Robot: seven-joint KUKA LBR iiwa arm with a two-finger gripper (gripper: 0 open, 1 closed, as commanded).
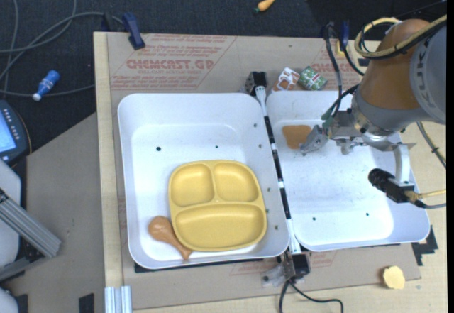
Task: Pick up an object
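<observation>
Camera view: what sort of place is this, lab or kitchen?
Likely a robotics lab bench, not a kitchen: two white bins on a taped board, loose cables on dark carpet, and toy-like items such as the yellow divided plate.

My gripper [328, 140] hangs over the right bin [340, 226] beside a flat piece [296, 135] at its far-left corner, while the left bin [142, 162] holds a plate [215, 205] and a drumstick [167, 233].

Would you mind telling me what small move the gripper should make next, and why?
Probably a short shift toward the brown flat piece in the right bin, then down. The gripper hangs at that piece's right edge with nothing seen between its fingers, so it likely needs centring over the piece before any grasp.
</observation>
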